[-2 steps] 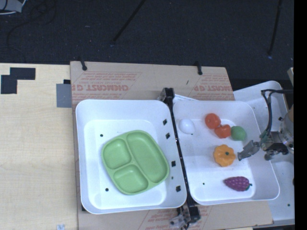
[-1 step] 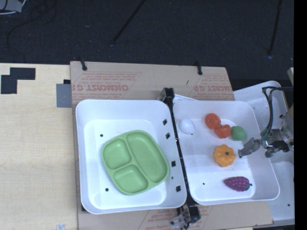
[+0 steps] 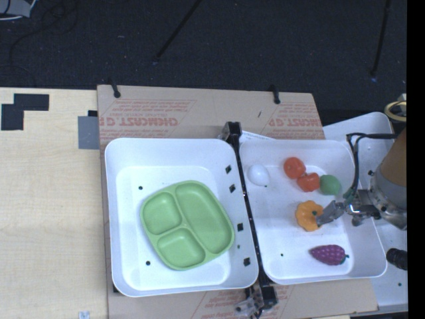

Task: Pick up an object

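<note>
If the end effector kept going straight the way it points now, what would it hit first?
Probably the orange toy: the end effector points toward the view's left, its tip right beside the toy. Height above it is unclear from this view.

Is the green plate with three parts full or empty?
Empty. The green plate in the left bin shows bare green in all three parts. The toy foods lie in the right bin.
</note>
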You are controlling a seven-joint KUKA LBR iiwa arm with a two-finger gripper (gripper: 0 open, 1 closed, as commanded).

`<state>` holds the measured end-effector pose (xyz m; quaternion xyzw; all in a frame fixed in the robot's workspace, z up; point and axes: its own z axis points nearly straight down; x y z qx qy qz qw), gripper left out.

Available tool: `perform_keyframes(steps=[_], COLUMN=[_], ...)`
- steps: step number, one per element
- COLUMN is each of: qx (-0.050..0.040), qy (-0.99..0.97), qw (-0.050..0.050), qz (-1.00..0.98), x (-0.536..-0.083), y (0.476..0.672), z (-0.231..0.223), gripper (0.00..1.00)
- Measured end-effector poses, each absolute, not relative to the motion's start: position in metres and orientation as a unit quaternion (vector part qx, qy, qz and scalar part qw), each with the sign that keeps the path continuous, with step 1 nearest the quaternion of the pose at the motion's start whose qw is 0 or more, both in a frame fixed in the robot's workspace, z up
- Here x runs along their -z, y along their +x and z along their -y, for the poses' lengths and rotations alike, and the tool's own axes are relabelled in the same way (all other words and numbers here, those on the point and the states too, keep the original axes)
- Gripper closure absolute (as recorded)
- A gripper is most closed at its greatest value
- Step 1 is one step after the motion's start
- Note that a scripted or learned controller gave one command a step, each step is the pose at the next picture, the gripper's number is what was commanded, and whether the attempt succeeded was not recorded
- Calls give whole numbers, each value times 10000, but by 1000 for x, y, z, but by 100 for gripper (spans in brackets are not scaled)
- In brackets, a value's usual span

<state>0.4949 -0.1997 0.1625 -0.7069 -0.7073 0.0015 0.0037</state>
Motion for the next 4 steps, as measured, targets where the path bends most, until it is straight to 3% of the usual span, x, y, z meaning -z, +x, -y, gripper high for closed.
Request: perform_keyframes(steps=[1,2,3,4], qx=[-16,-5,4,5], qy=[-7072,-7072,-7082,-7066], qw=[39,17,5,-5], qz=[7070,7070,7060,7076], x=[-111,-87,-99,-152], y=[487,487,488,481], z=[206,205,206,199], gripper=[0,0,100,100])
